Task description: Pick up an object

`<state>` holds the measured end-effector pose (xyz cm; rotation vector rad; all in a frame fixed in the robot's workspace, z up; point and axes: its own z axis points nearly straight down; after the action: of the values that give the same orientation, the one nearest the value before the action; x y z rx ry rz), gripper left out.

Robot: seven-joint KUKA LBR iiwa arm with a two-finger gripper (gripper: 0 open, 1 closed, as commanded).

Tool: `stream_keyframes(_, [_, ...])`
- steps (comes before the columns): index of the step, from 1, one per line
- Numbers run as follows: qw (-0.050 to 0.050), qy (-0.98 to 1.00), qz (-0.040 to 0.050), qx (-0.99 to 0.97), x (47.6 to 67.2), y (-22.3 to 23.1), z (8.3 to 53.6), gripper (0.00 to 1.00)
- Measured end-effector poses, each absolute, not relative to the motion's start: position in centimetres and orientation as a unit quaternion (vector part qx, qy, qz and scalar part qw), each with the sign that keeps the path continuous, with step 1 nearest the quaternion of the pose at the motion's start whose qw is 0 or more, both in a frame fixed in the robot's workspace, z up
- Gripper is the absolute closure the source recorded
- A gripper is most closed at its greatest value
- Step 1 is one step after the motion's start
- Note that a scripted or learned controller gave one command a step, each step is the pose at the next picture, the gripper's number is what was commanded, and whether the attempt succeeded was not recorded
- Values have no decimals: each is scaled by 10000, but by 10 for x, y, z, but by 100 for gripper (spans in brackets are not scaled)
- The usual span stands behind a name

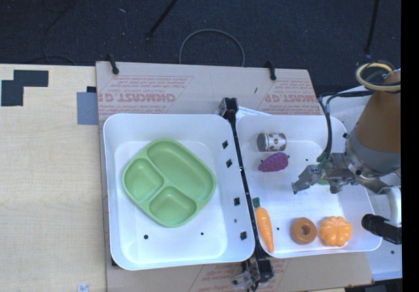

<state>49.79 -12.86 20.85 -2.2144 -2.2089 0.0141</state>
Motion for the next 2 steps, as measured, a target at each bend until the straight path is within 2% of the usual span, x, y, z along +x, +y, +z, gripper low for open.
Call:
stream_keyframes(1, [21, -7069, 10, -7073, 500, -129, 214, 0])
stream_keyframes(2, [38, -7071, 21, -7071, 502, -130, 170, 0])
